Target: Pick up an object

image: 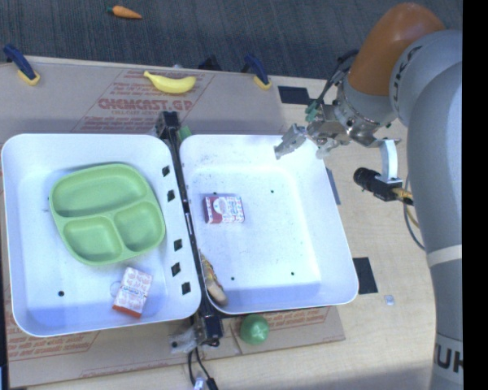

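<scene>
Camera view: we see the pincer (295, 142) at the right bin's (329, 279) back-right rim, w/ nothing in it; we can't tell if it's spread or clenched. Small pink-and-white carton (223, 209) lies flat in that bin, left of centre. We'd say: come in from directly above, straddle its short sides, descend fully before closing.

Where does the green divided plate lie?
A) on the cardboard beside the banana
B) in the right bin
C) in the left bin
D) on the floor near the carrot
C: the green divided plate rests inside the left bin, with a small carton below it in the same bin.
</scene>
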`<state>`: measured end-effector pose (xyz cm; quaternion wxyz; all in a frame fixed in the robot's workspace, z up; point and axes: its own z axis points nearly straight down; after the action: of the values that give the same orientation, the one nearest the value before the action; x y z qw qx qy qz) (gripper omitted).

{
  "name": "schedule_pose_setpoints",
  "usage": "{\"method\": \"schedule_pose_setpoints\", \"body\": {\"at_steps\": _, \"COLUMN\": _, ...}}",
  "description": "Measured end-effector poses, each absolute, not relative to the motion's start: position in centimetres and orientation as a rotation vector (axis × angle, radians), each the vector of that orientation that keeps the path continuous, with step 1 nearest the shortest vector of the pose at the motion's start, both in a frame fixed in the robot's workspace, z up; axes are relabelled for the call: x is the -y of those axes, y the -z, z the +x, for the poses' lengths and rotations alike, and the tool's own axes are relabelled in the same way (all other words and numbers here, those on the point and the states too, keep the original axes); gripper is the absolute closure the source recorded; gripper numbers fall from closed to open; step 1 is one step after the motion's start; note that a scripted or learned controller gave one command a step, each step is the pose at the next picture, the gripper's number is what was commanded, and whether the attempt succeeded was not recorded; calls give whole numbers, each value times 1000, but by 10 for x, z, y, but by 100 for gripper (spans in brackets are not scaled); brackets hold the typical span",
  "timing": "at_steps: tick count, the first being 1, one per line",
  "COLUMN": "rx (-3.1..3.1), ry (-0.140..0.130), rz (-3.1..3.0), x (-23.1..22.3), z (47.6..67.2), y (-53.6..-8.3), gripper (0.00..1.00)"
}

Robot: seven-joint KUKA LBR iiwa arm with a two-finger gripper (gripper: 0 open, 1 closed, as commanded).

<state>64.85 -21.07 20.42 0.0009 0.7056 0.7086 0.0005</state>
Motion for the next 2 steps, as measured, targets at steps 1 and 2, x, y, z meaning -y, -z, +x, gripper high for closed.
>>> {"method": "schedule_pose_setpoints", "body": {"at_steps": 1, "rx": -2229, "ry": 3, "rz": 2217, "x": 210, "z": 592, "y": -91, "gripper": 0}}
{"method": "schedule_pose_setpoints", "body": {"at_steps": 2, "rx": -2226, "ry": -1, "rz": 2215, "x": 211, "z": 625, "y": -186, "gripper": 0}}
